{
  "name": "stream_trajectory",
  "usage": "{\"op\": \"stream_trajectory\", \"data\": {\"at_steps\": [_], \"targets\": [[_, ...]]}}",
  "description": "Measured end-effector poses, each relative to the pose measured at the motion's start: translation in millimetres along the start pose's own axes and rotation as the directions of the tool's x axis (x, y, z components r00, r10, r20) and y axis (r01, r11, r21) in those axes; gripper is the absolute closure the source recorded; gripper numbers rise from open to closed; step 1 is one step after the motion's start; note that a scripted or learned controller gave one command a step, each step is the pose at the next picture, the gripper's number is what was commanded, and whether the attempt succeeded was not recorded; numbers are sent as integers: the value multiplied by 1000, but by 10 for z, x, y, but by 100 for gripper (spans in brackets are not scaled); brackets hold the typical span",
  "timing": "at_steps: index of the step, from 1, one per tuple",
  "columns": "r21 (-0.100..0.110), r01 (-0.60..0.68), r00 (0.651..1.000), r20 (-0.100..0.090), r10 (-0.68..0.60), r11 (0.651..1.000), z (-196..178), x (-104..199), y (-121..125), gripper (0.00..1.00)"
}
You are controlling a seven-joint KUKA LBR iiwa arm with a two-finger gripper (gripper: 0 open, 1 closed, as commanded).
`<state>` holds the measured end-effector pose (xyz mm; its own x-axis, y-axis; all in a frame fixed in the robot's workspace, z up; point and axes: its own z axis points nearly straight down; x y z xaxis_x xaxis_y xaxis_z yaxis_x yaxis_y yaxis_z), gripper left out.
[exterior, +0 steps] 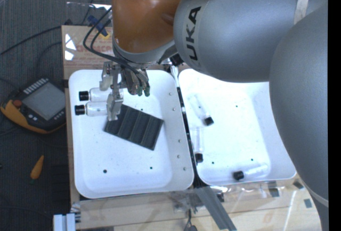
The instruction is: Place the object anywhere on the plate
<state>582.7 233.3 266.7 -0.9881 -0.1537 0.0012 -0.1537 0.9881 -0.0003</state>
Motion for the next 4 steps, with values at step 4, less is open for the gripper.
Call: {"op": "stream_trajectory", "data": {"at_steps": [4], "targets": [[-4, 977, 211, 1, -977, 211, 229, 873, 28, 100]]}}
